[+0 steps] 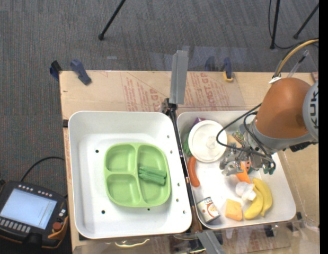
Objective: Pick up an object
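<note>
place: robotics lab, pretty clearly
floor: grey carpet [58, 25], office-style, not a home or kitchen
stands: thin black tripod legs [115, 12] around the bench
bench: plywood top [126, 86] with blue clamps [80, 71] on the edge
controls: teach pendant [28, 210] with a lit screen at lower left
cables: loose wires [230, 128], probably sensor leads

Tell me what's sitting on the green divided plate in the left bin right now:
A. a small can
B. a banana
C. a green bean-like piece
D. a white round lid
C. A green bean-like piece lies across the right-hand compartments of the green divided plate in the left bin, while the banana, small can and white round lid are all in the right bin.
</note>
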Controlling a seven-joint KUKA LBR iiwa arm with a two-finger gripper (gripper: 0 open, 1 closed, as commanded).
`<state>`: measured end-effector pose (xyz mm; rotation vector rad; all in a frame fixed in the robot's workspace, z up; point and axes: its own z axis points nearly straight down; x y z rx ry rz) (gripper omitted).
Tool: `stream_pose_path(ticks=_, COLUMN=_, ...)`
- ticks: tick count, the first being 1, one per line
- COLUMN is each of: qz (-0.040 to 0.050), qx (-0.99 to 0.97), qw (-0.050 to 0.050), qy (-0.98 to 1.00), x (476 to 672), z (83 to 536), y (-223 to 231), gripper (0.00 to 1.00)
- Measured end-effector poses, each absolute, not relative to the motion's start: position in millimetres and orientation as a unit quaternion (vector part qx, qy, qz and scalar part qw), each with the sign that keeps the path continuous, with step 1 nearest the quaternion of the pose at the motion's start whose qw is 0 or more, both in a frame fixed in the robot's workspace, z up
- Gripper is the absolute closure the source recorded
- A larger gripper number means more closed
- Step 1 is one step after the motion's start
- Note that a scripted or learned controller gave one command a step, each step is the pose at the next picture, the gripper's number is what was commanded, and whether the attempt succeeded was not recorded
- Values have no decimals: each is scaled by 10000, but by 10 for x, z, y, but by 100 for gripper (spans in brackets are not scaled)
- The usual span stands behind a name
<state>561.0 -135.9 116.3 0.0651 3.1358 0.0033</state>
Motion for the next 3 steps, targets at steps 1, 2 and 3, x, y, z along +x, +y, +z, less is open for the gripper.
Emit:
stream_pose_path(ticks=1, qz=14, qx=199, qw=21, qy=9998, x=5608, z=1157, y=-1353, gripper=0)
stream_pose_path(ticks=2, qz=6, qx=343, qw=-11, qy=9994, x=5283, z=865, y=-1554, gripper=0)
stream_pose_path(ticks=3, qz=7, qx=318, qw=6, qy=9995, x=5303, z=973, y=-1538, gripper=100)
